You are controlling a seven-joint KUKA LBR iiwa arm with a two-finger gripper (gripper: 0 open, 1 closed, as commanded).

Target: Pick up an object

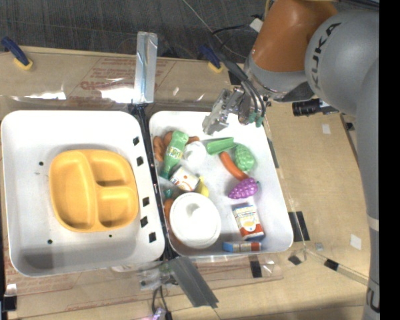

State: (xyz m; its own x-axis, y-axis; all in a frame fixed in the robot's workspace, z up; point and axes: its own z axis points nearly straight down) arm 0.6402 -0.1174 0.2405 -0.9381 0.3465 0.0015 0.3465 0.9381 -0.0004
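On the desk [320, 179], the left bin [13, 179] holds a yellow divided tray [93, 189] lying flat near its middle. Just beside it, the right bin [277, 192] is crowded: a green bottle [176, 145] at its left edge, a white round lid [195, 219] at the front, a purple grape bunch [243, 189] and a small carton [247, 220] toward the right, with a carrot [232, 167] between them. The gripper [219, 119] hangs over the bin's back rim, above these objects, its fingers slightly parted around nothing.
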